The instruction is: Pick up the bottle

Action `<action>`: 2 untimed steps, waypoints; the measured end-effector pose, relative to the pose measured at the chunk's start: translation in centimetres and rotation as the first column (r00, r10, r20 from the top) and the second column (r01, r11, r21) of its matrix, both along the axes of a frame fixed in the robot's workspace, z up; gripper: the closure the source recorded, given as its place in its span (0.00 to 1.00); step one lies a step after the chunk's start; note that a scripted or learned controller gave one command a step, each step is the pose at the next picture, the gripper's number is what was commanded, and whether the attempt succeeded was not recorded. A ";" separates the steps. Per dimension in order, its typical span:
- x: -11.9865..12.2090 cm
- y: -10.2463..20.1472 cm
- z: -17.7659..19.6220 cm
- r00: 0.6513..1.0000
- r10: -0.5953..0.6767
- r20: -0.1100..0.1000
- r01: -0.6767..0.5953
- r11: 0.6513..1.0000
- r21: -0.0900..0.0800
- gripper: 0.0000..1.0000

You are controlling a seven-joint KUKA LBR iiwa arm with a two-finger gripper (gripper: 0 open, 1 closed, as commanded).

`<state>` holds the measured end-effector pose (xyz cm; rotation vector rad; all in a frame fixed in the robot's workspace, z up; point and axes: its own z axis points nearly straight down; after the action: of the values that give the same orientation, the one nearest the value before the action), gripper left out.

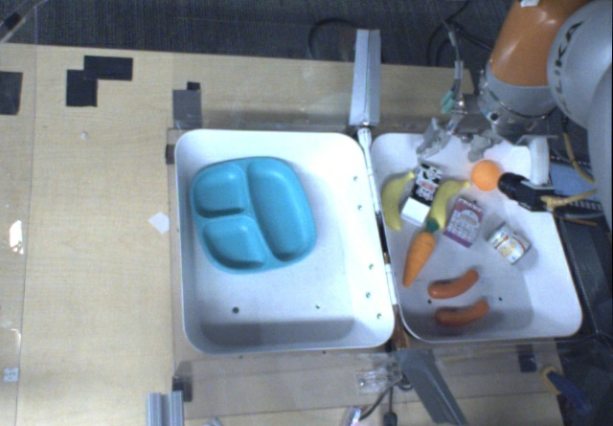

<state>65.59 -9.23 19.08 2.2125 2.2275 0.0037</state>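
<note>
The bottle (420, 197) is small and white with a black patterned label. It lies in the right bin (551, 314), resting across a yellow banana (395, 201). My gripper (454, 139) hangs over the bin's far edge, a short way beyond the bottle and slightly to its right. Its fingers are spread open with nothing between them. The grey arm with its orange band (533, 32) reaches in from the upper right.
Around the bottle lie a carrot (418, 257), a purple box (464, 221), an orange ball (486, 175), a small jar (507, 244) and two sausages (454, 285). The left bin (278, 319) holds a blue divided plate (252, 212). A metal divider (363, 79) stands between the bins.
</note>
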 end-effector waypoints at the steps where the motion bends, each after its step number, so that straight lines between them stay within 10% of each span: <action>1: 0.2 0.9 -9.4 0.998 -0.059 0.003 0.059 0.998 0.000 0.00; 2: 1.5 -2.9 -2.2 0.999 -0.049 0.005 0.049 0.999 -0.001 0.00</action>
<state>67.05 -12.17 16.88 2.2636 2.1691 0.0075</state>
